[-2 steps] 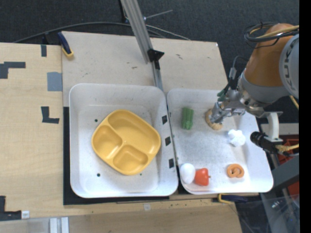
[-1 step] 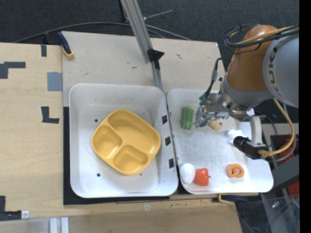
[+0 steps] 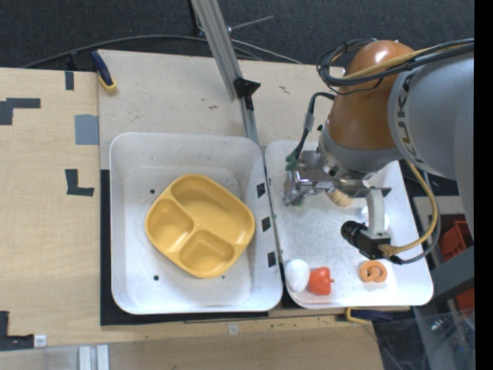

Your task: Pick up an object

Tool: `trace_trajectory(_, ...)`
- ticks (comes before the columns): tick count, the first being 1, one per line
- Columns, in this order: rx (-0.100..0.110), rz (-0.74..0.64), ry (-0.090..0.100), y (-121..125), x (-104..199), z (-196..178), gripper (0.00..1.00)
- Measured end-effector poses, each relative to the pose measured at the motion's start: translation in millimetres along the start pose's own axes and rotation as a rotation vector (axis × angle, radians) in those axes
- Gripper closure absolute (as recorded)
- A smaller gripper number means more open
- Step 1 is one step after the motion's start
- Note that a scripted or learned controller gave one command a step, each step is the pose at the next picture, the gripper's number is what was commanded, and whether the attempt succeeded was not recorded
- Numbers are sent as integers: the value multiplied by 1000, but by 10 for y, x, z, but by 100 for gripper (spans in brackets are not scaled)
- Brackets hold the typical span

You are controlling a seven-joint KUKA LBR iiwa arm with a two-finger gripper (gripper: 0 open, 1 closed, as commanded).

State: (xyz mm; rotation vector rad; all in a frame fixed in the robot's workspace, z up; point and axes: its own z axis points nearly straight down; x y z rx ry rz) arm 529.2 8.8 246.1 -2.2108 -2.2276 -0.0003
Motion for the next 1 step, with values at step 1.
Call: trace_trajectory(1,0,0,-1,-23,494,-8,100)
